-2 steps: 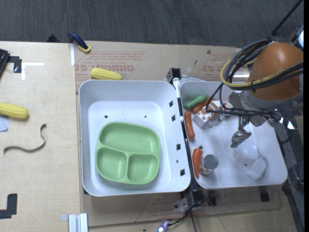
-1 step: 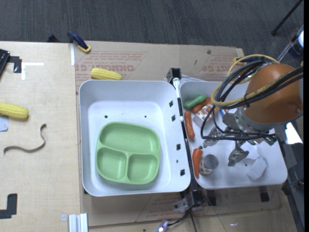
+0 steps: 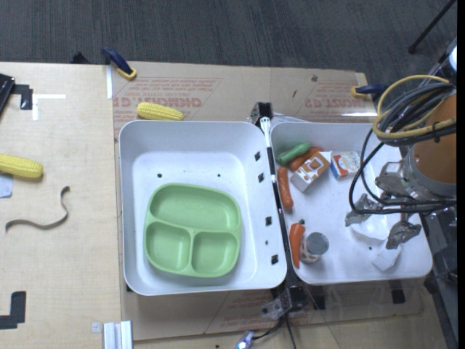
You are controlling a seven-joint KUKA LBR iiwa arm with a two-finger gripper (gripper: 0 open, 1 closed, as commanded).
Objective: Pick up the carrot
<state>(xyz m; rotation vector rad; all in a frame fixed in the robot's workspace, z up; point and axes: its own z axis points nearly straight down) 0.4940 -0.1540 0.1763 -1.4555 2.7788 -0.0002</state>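
Note:
The carrot (image 3: 296, 243), short and orange with a dark green top, lies against the left wall of the right bin (image 3: 341, 269), next to a small can (image 3: 314, 246). My gripper (image 3: 380, 224) hangs over the right part of the same bin, well to the right of the carrot. Its fingers (image 3: 361, 213) are spread open with nothing between them. A crumpled white object (image 3: 378, 240) lies on the bin floor below it.
A longer orange-red sausage-like piece (image 3: 285, 189), a green vegetable (image 3: 293, 152), an orange carton (image 3: 311, 171) and a small box (image 3: 344, 163) sit at the back of the right bin. The left bin (image 3: 134, 195) holds a green divided plate (image 3: 193, 230). Corn cobs (image 3: 159, 111) lie outside.

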